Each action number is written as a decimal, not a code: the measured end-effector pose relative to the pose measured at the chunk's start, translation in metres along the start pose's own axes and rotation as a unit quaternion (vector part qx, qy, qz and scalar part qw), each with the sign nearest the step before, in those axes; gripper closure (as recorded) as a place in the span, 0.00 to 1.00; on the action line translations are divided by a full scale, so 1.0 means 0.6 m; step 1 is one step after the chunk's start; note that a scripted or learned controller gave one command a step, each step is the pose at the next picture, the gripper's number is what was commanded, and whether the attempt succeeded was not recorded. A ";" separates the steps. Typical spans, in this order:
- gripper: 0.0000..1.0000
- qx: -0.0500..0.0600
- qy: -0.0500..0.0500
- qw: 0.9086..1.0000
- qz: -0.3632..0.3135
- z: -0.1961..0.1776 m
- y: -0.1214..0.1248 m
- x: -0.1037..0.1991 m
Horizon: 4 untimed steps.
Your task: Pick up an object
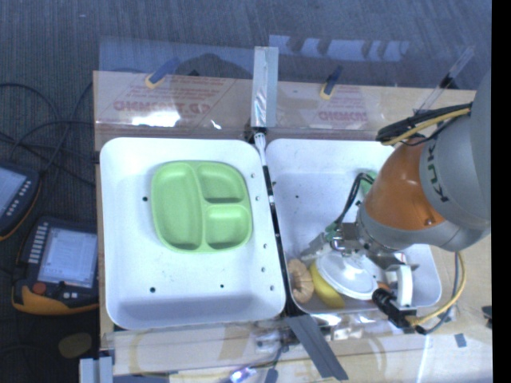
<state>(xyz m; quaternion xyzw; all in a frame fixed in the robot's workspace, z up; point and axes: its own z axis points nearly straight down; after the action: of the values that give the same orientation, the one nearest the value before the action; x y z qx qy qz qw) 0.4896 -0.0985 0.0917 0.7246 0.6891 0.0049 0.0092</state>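
In the right bin (319,174), my gripper (343,250) hangs low over the front part, under the orange-banded wrist. Directly beneath and in front of it lies a pale, rounded dish-like thing (353,278). A yellow banana-shaped object (323,288) lies against that thing's left side, and a tan lumpy object (299,276) sits beside it near the bin's front left corner. A small green object (366,180) peeks out behind the arm at the back. The wrist hides whatever lies between the gripper's tips.
The left bin (128,294) holds a green divided plate (201,204) in its back half. A raised divider (271,214) separates the two bins. The arm's bulk covers the right bin's right side.
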 end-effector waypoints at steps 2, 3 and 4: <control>0.00 -0.005 0.001 1.000 0.000 -0.020 0.007 0.001; 0.00 0.011 0.004 0.997 -0.071 -0.051 -0.008 -0.011; 0.00 0.010 0.005 0.983 -0.183 -0.152 -0.010 0.059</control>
<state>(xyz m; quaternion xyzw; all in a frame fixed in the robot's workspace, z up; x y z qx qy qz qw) 0.4839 -0.0624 0.1829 0.5862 0.8102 -0.0002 -0.0012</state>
